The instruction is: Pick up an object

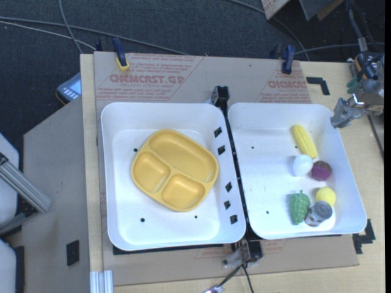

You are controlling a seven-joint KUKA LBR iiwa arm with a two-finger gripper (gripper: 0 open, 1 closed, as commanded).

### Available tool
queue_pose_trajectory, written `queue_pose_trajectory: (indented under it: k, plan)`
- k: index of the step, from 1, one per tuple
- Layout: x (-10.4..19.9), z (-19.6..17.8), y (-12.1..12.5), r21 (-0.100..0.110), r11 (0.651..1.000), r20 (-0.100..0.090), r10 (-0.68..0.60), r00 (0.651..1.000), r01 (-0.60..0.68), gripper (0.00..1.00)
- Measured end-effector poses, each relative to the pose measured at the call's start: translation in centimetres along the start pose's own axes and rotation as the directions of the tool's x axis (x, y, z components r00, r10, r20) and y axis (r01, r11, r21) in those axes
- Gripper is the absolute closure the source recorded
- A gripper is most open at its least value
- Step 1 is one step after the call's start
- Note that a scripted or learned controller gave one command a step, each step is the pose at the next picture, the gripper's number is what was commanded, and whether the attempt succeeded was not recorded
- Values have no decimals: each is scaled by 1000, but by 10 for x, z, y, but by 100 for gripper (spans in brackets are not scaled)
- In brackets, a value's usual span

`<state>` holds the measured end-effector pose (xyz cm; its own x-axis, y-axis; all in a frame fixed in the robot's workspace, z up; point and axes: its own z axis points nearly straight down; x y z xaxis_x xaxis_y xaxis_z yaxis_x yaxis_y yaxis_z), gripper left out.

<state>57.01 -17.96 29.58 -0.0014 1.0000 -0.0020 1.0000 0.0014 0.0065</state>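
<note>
The right bin (269, 133) holds several small objects along its right side. A yellow corn cob (304, 140) lies farthest back, with a white ball (302, 165) and a purple fruit (321, 171) in front of it. Nearer the front are a yellow lemon (326, 195), a green bumpy vegetable (299, 207) and a small tin can (319, 213). My gripper (343, 115) hangs at the view's right edge, over the far right corner of this bin, apart from all the objects.
The left bin (119, 212) carries a yellow divided plate (175, 170). A black divider with clips (227, 163) runs between the bins. Clamps (121, 57) hold the cardboard backing at the far edge. Cables cross the dark floor behind.
</note>
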Motion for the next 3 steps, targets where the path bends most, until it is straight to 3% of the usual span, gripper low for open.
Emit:
queue_pose_trajectory:
  k: [3]
  plan:
    - [177, 29, 29, 10, 1000, -5, -5, 1000, 5, 100]
